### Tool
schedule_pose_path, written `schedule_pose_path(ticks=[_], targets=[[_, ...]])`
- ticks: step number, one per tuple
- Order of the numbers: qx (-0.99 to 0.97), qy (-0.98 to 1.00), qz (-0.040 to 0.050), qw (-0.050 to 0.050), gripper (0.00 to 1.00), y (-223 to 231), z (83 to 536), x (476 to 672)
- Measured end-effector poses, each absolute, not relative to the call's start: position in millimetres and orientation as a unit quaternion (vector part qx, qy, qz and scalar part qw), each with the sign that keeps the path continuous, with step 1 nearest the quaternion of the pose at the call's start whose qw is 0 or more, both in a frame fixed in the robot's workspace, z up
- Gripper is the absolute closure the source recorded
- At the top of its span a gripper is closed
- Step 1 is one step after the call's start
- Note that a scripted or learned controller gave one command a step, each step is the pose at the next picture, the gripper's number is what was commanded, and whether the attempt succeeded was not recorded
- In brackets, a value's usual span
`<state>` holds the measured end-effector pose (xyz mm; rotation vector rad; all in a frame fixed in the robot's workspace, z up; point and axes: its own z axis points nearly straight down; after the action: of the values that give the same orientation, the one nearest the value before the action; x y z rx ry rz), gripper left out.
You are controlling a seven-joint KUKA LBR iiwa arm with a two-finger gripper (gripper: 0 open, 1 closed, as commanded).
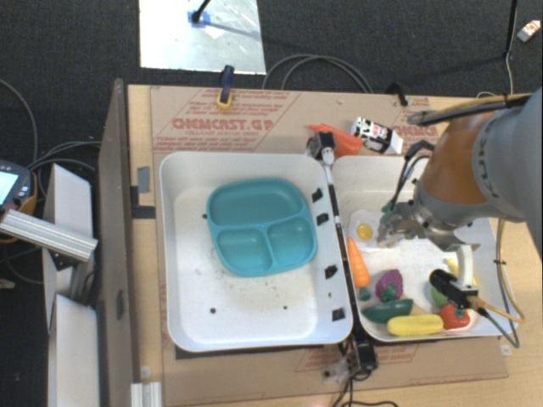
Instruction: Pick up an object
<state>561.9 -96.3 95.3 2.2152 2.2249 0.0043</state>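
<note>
A: Start at the left of the frame. What sits there?

B: The left shallow white bin holds a teal plastic plate with three compartments, lying flat near the bin's middle. Small dark specks dot the bin floor below it.

A: And the right side?

B: The right shallow white bin carries the toy food, gathered in its lower part. An orange toy carrot lies along the divider. Just right of it is a purple toy vegetable, with a dark green piece touching it from below. A yellow oblong toy lies along the bottom rim, a small red piece near its right end. A little yellow round object rests higher up.

A: Where is the arm?

B: The grey arm with its orange band comes in from the right, over the right bin. The gripper hangs just right of that yellow round object. Whether it is clenched or released, I cannot tell.

A: Above the bins?

B: The brown cardboard-covered tabletop, with red lettering.
</note>
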Motion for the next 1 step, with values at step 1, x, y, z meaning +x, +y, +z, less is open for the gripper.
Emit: schedule_pose_path(ticks=[1], targets=[[0.706, 0.709, 0.0013, 0.001, 0.0, -96.3, 95.1, 561.9]])
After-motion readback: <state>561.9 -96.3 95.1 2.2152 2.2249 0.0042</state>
